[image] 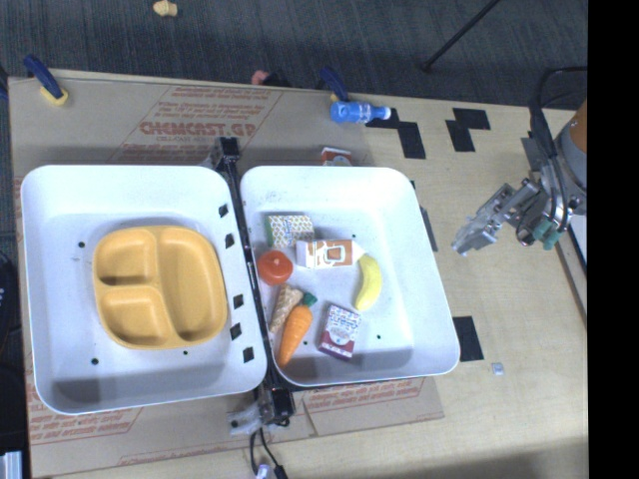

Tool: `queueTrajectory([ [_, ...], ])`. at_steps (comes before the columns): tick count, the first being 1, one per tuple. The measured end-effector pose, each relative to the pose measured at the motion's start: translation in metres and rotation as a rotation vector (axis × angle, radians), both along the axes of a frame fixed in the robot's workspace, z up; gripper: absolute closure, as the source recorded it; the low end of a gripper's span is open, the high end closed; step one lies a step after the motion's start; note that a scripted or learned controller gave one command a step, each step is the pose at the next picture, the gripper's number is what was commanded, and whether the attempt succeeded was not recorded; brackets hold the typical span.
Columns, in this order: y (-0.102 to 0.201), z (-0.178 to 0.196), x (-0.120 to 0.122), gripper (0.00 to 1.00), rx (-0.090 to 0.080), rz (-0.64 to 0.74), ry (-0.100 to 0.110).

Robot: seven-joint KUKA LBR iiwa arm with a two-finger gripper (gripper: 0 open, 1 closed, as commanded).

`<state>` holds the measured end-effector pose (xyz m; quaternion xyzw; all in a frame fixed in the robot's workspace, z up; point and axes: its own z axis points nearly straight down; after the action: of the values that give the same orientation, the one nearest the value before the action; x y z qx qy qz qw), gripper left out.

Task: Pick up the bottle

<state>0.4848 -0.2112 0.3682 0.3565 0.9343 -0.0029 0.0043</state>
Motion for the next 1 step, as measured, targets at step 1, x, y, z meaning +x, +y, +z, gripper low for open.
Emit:
queueTrajectory([
  [1,0.0001,0.0107,0.0008,1.0,-0.002,0.003,-0.001],
])
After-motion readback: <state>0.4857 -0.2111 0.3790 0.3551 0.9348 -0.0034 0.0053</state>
